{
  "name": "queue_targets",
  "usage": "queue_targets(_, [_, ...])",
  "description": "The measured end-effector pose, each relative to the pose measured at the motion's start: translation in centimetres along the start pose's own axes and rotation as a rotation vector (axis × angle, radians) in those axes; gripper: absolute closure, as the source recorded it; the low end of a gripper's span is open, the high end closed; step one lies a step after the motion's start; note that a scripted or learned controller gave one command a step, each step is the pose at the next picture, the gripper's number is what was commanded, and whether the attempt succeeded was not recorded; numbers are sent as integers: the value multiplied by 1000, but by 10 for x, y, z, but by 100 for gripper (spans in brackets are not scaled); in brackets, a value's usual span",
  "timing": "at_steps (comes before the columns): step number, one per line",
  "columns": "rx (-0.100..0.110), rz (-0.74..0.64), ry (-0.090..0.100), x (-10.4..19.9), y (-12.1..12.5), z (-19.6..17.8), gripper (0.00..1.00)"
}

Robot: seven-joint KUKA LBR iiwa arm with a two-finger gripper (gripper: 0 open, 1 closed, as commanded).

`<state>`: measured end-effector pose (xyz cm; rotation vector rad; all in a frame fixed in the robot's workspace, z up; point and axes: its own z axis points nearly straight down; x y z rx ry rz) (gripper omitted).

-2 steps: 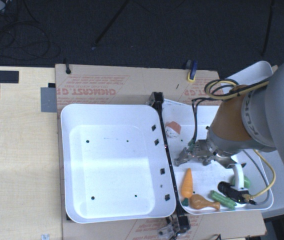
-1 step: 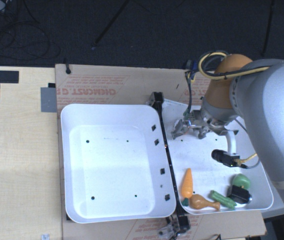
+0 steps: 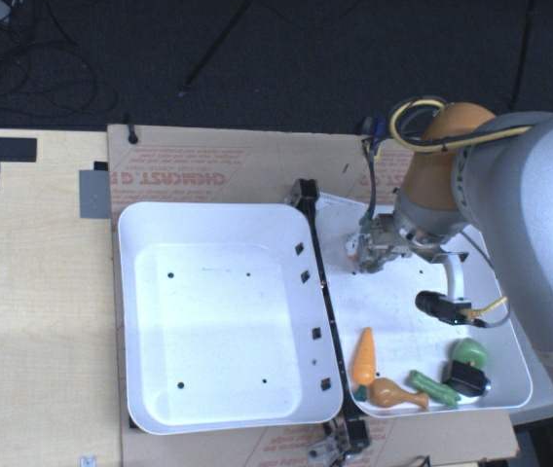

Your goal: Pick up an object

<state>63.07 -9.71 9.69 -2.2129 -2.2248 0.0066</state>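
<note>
The grey arm [image 3: 510, 202] is the largest item in view, entering from the right and bending over the upper half of the right bin [image 3: 510, 397]; its orange band [image 3: 452, 129] sits above the wrist, with a loop of yellow and blue cable beside it. Next in size, the left bin [image 3: 150, 232] lies alongside the right bin, the two touching along a black clamped seam down the middle. Both rest on a cardboard sheet [image 3: 218, 168] printed with reversed red lettering.

The gripper [image 3: 369, 251] is low over the upper left part of the right bin, near the seam. Whether its fingers are spread or closed cannot be told from this angle (the wrist hardware masks them), and nothing is seen between them.

The candidate objects lie grouped at the near end of the right bin, well apart from the gripper. An orange carrot [image 3: 364, 356] lies close to the seam, pointing up the bin. Just below it is a tan gourd-shaped piece [image 3: 393, 393]. A green elongated piece [image 3: 434, 387] lies to its right, then a black block [image 3: 468, 378] with a green rounded piece [image 3: 471, 351] touching its upper side.
</note>
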Motion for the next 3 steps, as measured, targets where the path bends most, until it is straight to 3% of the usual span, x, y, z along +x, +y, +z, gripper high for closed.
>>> queue_targets(1, [-6,1,3,66,-38,-95,100])
queue_targets(2, [1,1,3,122,-67,-89,100])
queue_targets(3, [-3,-1,2,203,-65,-95,100])
